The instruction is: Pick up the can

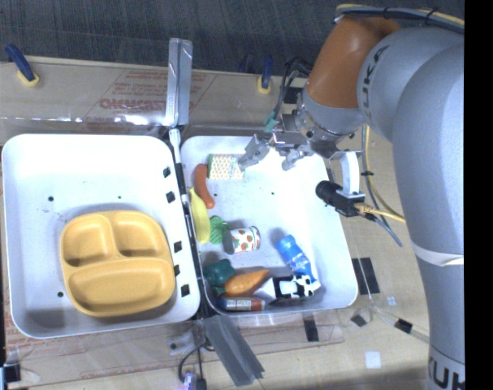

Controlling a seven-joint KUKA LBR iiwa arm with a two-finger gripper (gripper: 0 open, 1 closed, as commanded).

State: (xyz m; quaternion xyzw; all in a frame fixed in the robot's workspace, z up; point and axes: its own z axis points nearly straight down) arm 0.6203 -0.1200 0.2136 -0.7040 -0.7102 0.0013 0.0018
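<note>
Two white bins side by side on the table [84, 88], arm [408, 80] reaching in from the right. Fingers [272, 156] spread wide apart, nothing between them, hovering over the top part of the right bin [331, 242]. One fingertip just beside the small dotted box [222, 166] near the bin's top-left corner, hard to tell if actually touching.

The can [244, 239] lying on its side around the middle of the right bin, white with red and green print, well apart from the fingers. Right up against a green thing [218, 230] on its left.

Rest of the right bin pretty cluttered:
- red sausage-looking thing [201, 184] along the left wall, under the dotted box
- yellow banana [199, 216] just below that, also hugging the left wall
- blue bottle [293, 255] tilted, just right of the can and a bit lower
- orange carrot-shaped piece [246, 282] near the bottom, next to a dark green lump [216, 271]
- black and white cow toy [297, 287] at the bottom right, touching the bottle's lower end
- small red tube-like thing [242, 304] at the very bottom edge, too small to make out properly

Left bin [35, 169] holding a yellow divided tray [118, 262] sitting toward the lower half.

Blue clamp [20, 63] at the table's far left corner.
</note>
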